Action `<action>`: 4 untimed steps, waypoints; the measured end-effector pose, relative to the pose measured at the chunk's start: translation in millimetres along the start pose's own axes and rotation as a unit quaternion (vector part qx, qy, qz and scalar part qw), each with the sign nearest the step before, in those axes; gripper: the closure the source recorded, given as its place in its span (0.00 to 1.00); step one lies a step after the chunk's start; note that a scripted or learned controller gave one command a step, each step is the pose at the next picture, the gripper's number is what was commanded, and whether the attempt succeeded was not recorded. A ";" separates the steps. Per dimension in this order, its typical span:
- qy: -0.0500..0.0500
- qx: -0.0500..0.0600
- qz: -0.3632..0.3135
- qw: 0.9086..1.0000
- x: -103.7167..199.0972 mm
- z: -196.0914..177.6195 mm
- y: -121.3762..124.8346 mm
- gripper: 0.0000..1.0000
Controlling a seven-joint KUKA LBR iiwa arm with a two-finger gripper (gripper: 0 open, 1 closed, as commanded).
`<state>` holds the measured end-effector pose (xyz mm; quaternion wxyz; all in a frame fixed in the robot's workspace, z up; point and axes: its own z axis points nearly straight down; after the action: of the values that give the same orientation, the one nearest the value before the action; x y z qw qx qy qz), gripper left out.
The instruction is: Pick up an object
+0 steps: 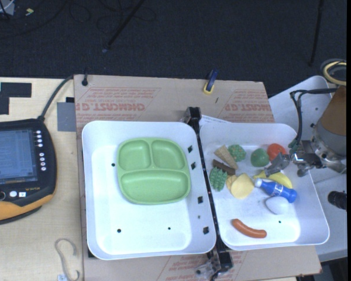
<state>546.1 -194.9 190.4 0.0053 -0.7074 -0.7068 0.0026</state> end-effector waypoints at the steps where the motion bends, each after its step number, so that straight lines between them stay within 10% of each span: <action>1: -0.001 -0.004 -0.001 1.000 -0.5 -4.1 1.9 0.00; 3: 0.001 -0.003 -0.002 1.000 -4.3 97.7 5.1 0.00; 4: 0.000 -0.003 -0.001 1.000 -6.5 85.7 4.9 1.00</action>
<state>550.0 -201.1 104.6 0.0031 -0.7070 -0.7072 0.0002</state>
